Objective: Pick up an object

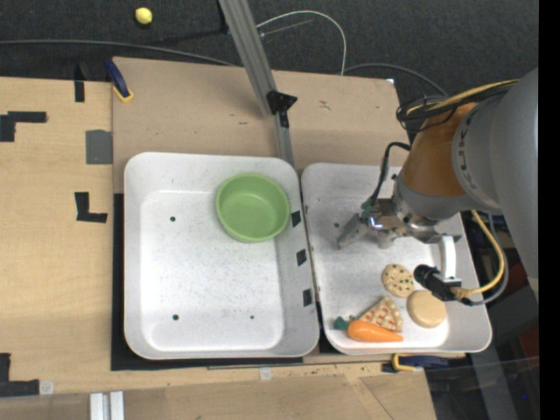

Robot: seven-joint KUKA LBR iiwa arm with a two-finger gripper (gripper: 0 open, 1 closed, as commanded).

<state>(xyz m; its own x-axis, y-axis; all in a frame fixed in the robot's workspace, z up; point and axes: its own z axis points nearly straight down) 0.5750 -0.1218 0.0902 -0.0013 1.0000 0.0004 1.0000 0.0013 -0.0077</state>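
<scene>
The gripper (360,228) hangs over bare floor in the right bin (337,274), fingers spread and holding nothing, so the pick is still undone, with cookie (397,279), pizza slice (382,314) and carrot (374,331) lying near the bin's front corner.

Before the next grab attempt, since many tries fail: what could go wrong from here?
1. The pincer sits over bare floor of the right bin, apart from the food, so closing here likely catches nothing.
2. The cookie, pizza slice, carrot and bun are crowded; a grab may shove neighbours.
</scene>
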